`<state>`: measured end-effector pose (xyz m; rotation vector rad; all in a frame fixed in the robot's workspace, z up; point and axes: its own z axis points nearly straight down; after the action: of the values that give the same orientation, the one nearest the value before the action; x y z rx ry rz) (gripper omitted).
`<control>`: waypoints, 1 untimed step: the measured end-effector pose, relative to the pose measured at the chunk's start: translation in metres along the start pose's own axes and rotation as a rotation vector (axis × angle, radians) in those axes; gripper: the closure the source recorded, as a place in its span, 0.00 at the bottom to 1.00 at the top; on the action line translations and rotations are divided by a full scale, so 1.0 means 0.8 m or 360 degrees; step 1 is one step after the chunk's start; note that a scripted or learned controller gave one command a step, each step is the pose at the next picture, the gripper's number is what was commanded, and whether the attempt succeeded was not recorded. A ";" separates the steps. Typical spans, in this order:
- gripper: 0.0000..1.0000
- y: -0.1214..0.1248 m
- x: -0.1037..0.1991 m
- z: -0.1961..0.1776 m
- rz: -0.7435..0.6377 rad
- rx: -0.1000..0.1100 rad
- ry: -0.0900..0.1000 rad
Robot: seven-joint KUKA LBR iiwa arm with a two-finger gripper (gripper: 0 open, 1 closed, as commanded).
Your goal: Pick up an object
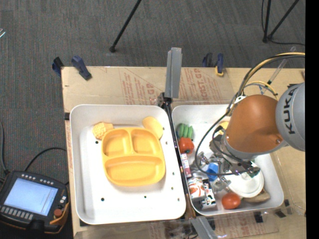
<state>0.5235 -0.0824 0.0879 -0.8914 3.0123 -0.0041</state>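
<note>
**Objects crowding the right bin, my end effector working down among them**

Objects for picking are lying mostly in the right bin (271, 171), and that is why I am reaching there rather than over the left one. In the camera view, my arm (294, 118) is coming in from the right, and its orange band (253, 126) is hanging directly over the middle of that bin, so it is hiding much of what sits beneath. My end effector (219, 171) is showing just below the band as a tangle of metal parts and cables; whether it is released or clenched I cannot tell.

Something small and blue (213, 169) is sitting right at that spot, but I cannot say it is gripped. Around it, a white round dish (247, 184) is lying just under the wrist, a red tomato (231, 200) is resting near the bin's front wall, a printed carton (203, 192) is lying in the front left corner, and a green piece (185, 130) with a red one (186, 145) beside it is sitting along the left wall.

The left bin (84, 183) is holding a yellow divided tray (133, 156), lying flat, with a yellow corn toy (102, 130) touching its upper left corner and a pale yellow piece (153, 126) at its upper right. Both bins are resting side by side on the counter (124, 83).

I judge the pick as not yet accomplished.
</note>
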 end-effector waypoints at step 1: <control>1.00 -0.004 -0.008 -0.019 -0.0010 0.0024 -0.0029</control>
<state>0.5307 -0.0812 0.1027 -0.8942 2.9888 -0.0191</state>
